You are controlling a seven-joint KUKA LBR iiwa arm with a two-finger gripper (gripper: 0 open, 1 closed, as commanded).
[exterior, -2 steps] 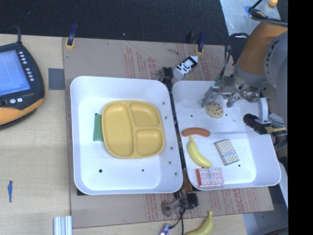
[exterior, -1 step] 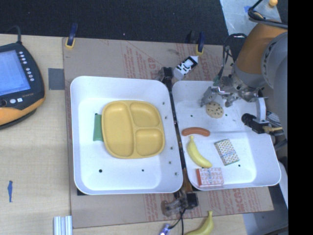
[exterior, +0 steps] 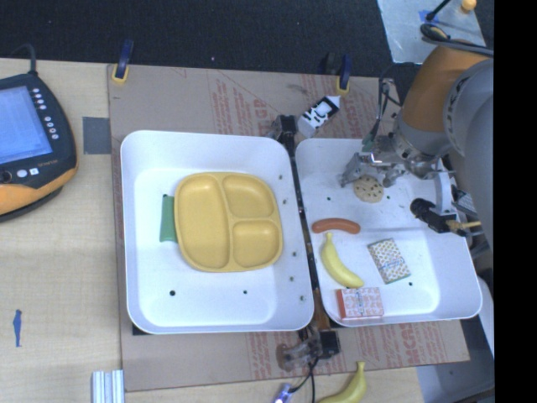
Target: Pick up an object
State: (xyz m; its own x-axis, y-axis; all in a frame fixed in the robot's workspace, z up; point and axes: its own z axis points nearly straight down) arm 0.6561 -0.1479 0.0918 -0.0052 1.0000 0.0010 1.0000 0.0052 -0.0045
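Observation:
My gripper (exterior: 367, 171) hangs over the far part of the right bin (exterior: 470, 296), reaching in from the right. Just in front of it and almost under it lies a round speckled cookie (exterior: 367, 192). A brown sausage (exterior: 336, 225) lies nearer the bin's left wall, with a yellow banana (exterior: 339, 264) below it. To the right of the banana sits a small patterned box (exterior: 389, 260), and a red and white carton (exterior: 361, 303) rests at the bin's front edge. Nothing shows as held.
The left bin (exterior: 143, 300) holds a yellow divided plate (exterior: 227, 221) with a green object (exterior: 167, 218) sticking out under its left side. A teach pendant (exterior: 29, 141) lies at far left. A second banana (exterior: 352, 386) lies in front of the bins. The arm's body (exterior: 453, 99) looms over the right bin's far right corner.

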